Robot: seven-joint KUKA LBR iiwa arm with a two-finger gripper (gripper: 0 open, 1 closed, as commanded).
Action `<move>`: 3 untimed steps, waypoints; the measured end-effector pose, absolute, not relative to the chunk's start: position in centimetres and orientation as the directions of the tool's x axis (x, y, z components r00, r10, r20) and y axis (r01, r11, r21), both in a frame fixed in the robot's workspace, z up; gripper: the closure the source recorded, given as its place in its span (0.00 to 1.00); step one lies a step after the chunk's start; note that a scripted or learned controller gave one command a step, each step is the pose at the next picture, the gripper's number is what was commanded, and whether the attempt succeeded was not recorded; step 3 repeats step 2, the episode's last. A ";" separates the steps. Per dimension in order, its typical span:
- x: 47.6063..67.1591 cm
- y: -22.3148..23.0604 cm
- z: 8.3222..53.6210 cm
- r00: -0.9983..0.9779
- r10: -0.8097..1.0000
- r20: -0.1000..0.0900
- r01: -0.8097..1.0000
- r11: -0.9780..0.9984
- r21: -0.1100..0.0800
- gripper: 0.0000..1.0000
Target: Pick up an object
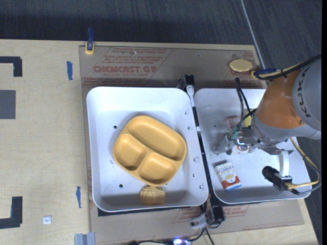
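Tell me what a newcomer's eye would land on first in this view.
The big yellow three-compartment tray lying in the left bin grabs attention first, with a small tan woven-looking object just below it near the bin's front wall. Next comes the grey arm with its orange band, reaching in over the right bin, where a small white and orange carton lies on the floor.

The arm (299, 103) runs off the right edge, its upper links cut away. Its wrist hides part of the right bin (214, 103). The gripper (229, 143) sits low in shadow — too small and murky to read. The small carton's (227, 174) label is illegible — just orange and white.
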State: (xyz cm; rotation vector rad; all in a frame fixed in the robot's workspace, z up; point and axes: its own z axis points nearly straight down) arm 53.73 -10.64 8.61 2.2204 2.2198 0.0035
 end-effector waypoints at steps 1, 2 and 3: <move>53.8 -10.6 9.6 0.001 1.000 -0.001 1.000 -0.001 0.007 1.00; 53.7 -0.4 18.5 -0.001 1.000 0.001 1.000 0.001 0.002 1.00; 53.7 -0.4 18.5 -0.001 1.000 0.001 1.000 0.001 0.002 1.00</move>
